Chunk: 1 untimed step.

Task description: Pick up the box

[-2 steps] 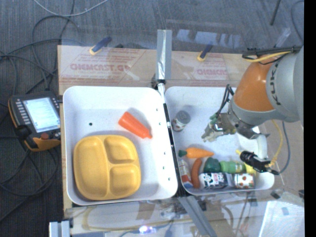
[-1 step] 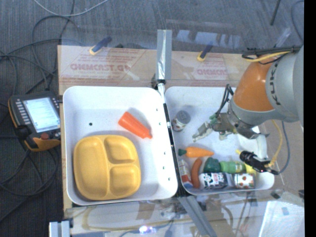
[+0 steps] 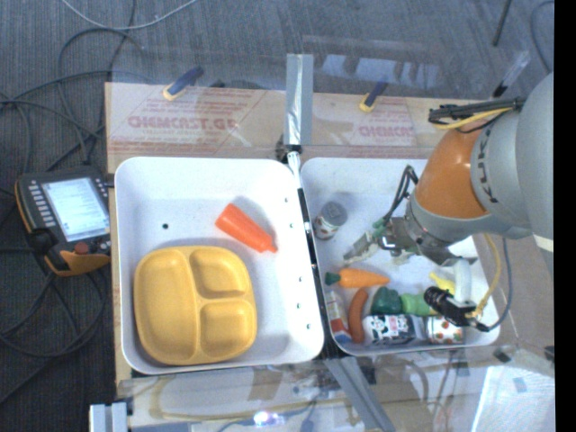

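The arm reaches in from the right over the right bin, its orange band above the bin's upper right part. The gripper hangs low over the middle of that bin. It is just above a toy carrot and to the right of a small jar with a grey lid. Whether the gripper is open or closed cannot be told from this angle, and nothing is seen held in it.

The box, printed in black and white, lies flat against the near wall of the right bin, apart from the gripper, with the carrot between them. A reddish-brown sausage-shaped toy lies just beside the box's left end. A green item touches the box's upper edge, and a small item with a printed label lies at its right end.

The left bin holds a yellow divided plate in its near left corner. An orange wedge-shaped piece lies in the open part of the bin, beyond the plate's far right corner and apart from it.

Both bins rest on a sheet of cardboard with red lettering. A teach pendant with a lit screen lies on the carpet to the left of the bins.
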Motion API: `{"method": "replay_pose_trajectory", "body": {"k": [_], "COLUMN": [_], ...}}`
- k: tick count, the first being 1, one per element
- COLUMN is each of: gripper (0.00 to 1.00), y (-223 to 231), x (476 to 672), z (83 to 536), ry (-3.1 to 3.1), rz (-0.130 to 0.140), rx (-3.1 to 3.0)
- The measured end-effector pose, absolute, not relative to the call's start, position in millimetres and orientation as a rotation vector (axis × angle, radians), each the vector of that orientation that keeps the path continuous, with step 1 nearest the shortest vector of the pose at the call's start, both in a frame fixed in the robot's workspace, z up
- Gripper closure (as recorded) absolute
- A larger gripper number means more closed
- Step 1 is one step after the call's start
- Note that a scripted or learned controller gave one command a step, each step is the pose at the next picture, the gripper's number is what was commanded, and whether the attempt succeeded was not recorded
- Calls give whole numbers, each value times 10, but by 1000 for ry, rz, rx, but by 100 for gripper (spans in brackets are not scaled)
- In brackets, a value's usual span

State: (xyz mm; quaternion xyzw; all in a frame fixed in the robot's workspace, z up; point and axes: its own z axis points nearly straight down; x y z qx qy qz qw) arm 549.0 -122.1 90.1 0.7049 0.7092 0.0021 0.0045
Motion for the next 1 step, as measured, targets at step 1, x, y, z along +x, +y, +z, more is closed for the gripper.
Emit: {"method": "replay_pose_trajectory", "body": {"k": [1], "gripper": [0], "y": [-1167], "x": [5982], "z": [897], "ry": [2166], "rz": [6], "rx": [2261]}}
